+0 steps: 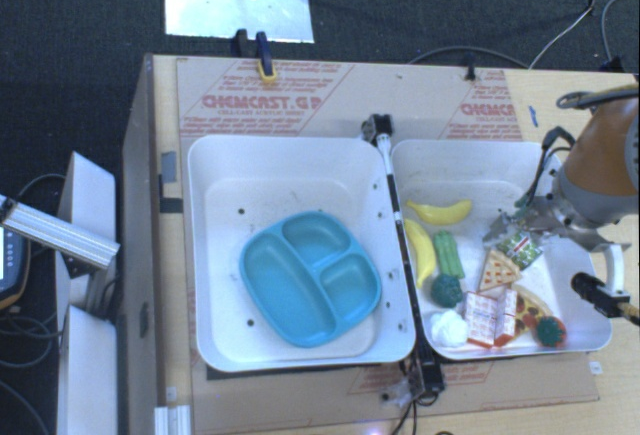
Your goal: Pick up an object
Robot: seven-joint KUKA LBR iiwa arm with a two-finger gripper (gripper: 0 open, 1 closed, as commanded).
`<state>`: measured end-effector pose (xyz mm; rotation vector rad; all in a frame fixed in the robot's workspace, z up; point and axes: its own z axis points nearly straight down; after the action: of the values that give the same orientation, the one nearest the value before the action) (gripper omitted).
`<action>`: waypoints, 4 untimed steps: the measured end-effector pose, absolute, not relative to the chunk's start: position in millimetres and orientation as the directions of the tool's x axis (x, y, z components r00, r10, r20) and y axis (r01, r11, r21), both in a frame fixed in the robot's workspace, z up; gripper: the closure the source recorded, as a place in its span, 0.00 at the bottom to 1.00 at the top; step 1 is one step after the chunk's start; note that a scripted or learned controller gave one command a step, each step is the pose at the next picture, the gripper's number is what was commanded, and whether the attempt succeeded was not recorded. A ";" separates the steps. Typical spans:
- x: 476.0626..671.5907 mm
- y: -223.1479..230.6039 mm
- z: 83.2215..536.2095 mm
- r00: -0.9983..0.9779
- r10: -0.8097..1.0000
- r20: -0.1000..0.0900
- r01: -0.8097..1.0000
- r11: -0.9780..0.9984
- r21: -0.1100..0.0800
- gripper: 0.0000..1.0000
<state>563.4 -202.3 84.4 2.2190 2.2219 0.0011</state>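
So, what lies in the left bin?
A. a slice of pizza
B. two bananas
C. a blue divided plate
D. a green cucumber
C: the blue divided plate lies in the left bin, while the food items are in the right bin.

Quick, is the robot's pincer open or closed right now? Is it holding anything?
Pincer: cannot be told whether it is holding anything. It sits low in the right bin, right above a small green and white packet.
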 end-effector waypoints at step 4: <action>511.0 -152.1 100.1 -0.009 1.000 -0.009 0.999 0.009 0.036 0.00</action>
<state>511.0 -152.1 100.1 2.1890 2.2089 0.0301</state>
